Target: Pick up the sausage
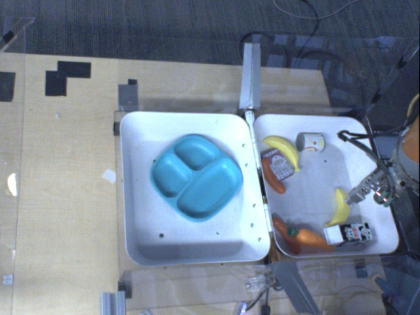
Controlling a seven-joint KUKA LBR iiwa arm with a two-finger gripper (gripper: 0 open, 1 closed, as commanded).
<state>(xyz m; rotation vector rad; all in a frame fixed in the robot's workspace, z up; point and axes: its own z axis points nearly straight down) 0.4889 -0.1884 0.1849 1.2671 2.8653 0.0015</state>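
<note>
Two white bins sit side by side, and the work is at its opening step, the approach; the gripper [359, 194] hangs over the right bin [315, 176], near its right rim, and holds nothing that I can see; whether its jaws stand wide or narrow I cannot tell. Farthest left of the jaws lies the left bin [138, 176] with one blue divided plate [197, 177]; closer, still well left of the jaws and a little above, lies the sausage [273, 178], reddish, against the bin's left wall, with a small packet [281, 166] over it; one sausage, one packet. Next come two bananas [283, 149], one touching the packet, one just beside the jaws; one carrot [307, 238] below-left; one small cup [311, 142] above-left; one carton [351, 233] below. I judge the next move a long reach leftward, then a descent clear of the packet.
</note>
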